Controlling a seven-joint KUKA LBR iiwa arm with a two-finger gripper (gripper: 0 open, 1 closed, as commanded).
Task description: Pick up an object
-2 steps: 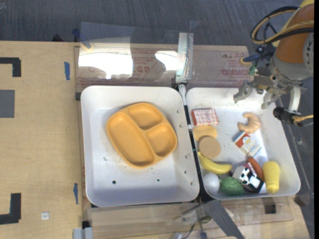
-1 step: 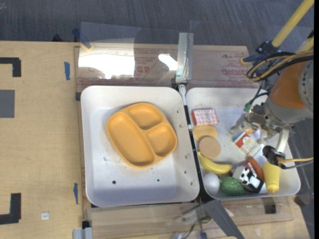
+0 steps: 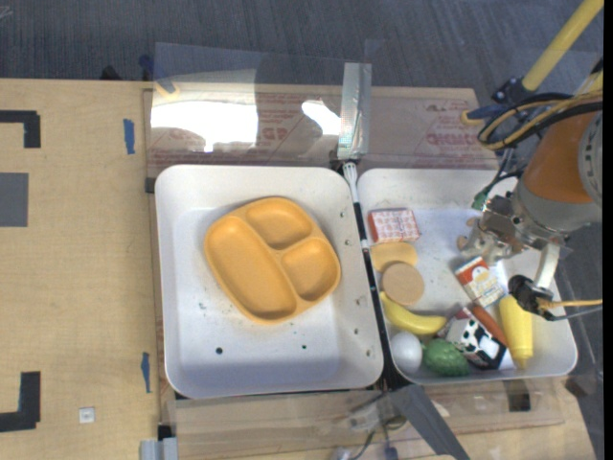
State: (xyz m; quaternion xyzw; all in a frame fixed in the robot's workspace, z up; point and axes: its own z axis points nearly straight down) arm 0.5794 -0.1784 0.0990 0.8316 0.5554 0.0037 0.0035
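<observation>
The end effector (image 3: 490, 242) hangs over the right bin (image 3: 436, 209); whether it grips anything, I cannot tell. A red-and-white carton (image 3: 481, 281) lies just below it, a banana (image 3: 414, 317) farther left.

Smooth glossy orange plastic divided plate (image 3: 273, 257), matt white plastic bins (image 3: 182, 353), glossy plastic toy banana (image 3: 414, 318), shiny clear plastic sheet (image 3: 249, 103) with glare, matt brown cardboard backing (image 3: 431, 123), light wood-look benchtop (image 3: 77, 257)

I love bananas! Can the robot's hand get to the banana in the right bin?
Probably yes. The banana lies on top with nothing over it, and the hand hangs above the same bin.
</observation>
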